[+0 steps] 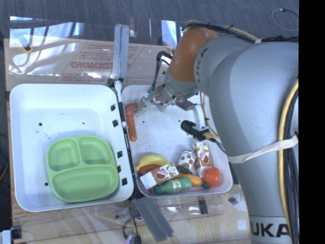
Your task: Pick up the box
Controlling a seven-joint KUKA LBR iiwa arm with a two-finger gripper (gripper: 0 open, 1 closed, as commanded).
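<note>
A grey KUKA arm (244, 111) with an orange band (190, 52) is reaching from the right into the right bin (167, 136), its gripper (152, 99) hanging over the bin's far end. How wide the gripper is standing cannot be told: its tip is small, dark and blurred against the white floor, and nothing can be seen held in it. Just to the gripper's left, an orange, sausage-shaped toy (131, 121) is lying along the bin's left wall, near the gripper but not clearly touching it.

The boxes are sitting well toward the near end of the bin, apart from the gripper. A small printed box (159, 175) is lying tilted below the gripper, touching a yellow banana (150, 160). Two more small cartons (197, 159) are standing side by side to the gripper's lower right. A green bottle (175, 186) is lying just in front of them, and a red tomato-like toy (212, 176) is resting at the far right, with an orange piece partly hidden between the bottle and the cartons.

Far to the gripper's left, the left bin (30, 116) is carrying a green divided plate (81, 169). The arm's bulk is covering the right bin's right rim, and the counter (76, 222) is showing at the near edge.
</note>
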